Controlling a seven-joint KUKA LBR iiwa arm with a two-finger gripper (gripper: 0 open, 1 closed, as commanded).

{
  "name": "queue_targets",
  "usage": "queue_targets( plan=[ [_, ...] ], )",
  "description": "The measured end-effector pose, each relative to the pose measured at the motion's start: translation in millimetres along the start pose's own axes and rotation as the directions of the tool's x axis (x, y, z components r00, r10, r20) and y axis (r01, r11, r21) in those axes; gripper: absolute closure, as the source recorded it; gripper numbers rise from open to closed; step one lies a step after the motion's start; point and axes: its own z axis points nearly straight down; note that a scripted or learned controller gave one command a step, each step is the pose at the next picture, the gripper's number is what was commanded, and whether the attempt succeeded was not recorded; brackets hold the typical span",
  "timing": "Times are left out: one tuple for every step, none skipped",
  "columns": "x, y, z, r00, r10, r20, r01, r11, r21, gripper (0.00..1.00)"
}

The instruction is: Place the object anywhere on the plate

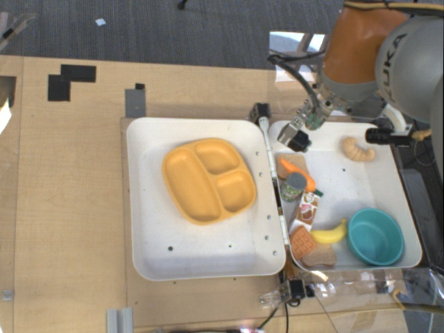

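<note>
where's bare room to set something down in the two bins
Left bin: bare floor all round the yellow plate, widest along the near edge. Right bin: bare middle between the croissant and the teal bowl. Crowded: its left edge, from the pincer down past the can to the banana.

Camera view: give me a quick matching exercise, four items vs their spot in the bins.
Items:
1. divided yellow plate
2. teal bowl
3. croissant
4. banana

Places:
A. far end of the right bin, near the arm
B. near right corner of the right bin
C. middle of the left bin
D. right bin, just left of the bowl

Pairs: 1-C, 2-B, 3-A, 4-D
</note>
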Motion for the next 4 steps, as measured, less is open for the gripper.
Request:
queue_targets(
  plan=[
    [-1.1, -3.3, 2.4, 1.0, 0.005, -0.002, -0.005, 1.0, 0.004, 0.0],
    [-2.2, 0.8, -11.0, 1.0, 0.002, 0.008, -0.002, 1.0, -0.005, 1.0],
    [110.3, 3.8, -24.1, 0.995, 0.104, -0.01, -0.104, 0.995, 0.004, 1.0],
    [141.5, 69.2, 4.2, 1.0, -0.022, -0.009, 0.022, 1.0, 0.006, 1.0]
  ],
)
